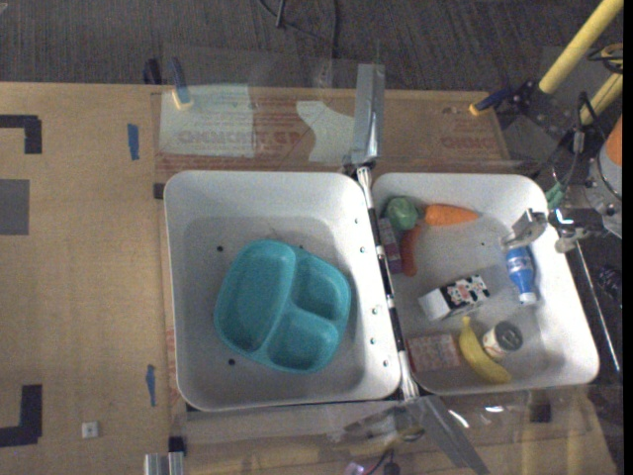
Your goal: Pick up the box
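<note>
In the right bin (584, 349), a small white carton box with black cow spots (455, 297) lies on its side near the middle. A flat tan-pink box (433, 352) lies at the bin's front left, next to a banana (482, 357). My gripper (527, 229) hangs over the bin's back right part, just above a blue bottle (521, 274). It is to the right of and behind the spotted box, apart from it. Nothing shows in its grasp.
The right bin also holds an orange carrot (450, 215), a green item (402, 212), a reddish item (407, 249) and a small round can (507, 337). A teal divided plate (284, 305) lies in the left bin (188, 206). A yellow pole (584, 33) stands at the back right.
</note>
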You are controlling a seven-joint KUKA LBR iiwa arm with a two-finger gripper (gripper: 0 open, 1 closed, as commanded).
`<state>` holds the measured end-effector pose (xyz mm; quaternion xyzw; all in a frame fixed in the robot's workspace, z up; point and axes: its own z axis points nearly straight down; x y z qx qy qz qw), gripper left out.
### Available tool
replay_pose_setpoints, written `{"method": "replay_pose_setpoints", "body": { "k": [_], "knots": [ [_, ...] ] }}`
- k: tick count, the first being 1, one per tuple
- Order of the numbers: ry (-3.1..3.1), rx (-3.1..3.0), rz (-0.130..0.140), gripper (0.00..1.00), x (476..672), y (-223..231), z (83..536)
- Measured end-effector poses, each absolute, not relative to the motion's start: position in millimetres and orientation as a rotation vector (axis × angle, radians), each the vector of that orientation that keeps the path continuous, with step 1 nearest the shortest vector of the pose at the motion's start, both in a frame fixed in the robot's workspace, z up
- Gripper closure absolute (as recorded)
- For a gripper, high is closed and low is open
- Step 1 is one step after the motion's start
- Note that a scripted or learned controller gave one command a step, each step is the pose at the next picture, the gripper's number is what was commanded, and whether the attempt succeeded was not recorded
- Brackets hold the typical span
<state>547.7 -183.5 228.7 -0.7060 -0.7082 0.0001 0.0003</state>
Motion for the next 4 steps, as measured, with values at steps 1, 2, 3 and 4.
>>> {"method": "replay_pose_setpoints", "body": {
  "k": [1,2,3,4],
  "knots": [
    [-2.364,-2.069,0.000,0.00,562.9,-186.6,184.3],
    [-2.182,-2.258,0.000,0.00,532.0,-210.3,183.4],
    [-2.266,-2.184,-0.008,0.00,488.1,-207.6,87.8],
    [-1.812,-2.569,0.000,0.00,480.1,-219.8,255.4]
  ]
}}
